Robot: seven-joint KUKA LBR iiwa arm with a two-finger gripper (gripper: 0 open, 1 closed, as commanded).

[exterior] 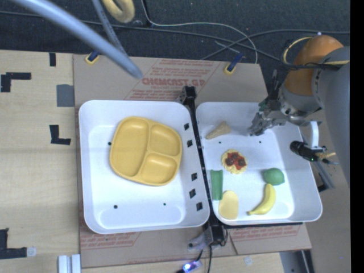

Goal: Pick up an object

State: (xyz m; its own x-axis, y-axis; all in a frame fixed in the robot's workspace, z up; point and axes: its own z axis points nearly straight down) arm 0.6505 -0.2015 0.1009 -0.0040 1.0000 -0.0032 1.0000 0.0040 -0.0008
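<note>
The right bin (296, 209) holds several toy foods: a tan wedge (218, 131), a small pizza with red topping (234, 161), a green stick (216, 184), a pale yellow piece (228, 205), a banana (264, 200) and a green lump (273, 176). My gripper (259, 125) hangs over the bin's back right part, to the right of the tan wedge and above the pizza. Nothing shows between its fingers.
The left bin (94, 169) carries a yellow divided plate (145, 151). A black clip bar (194, 152) joins the two bins. Cables run along the bench behind the bins, and a grey pole (68, 21) crosses the upper left.
</note>
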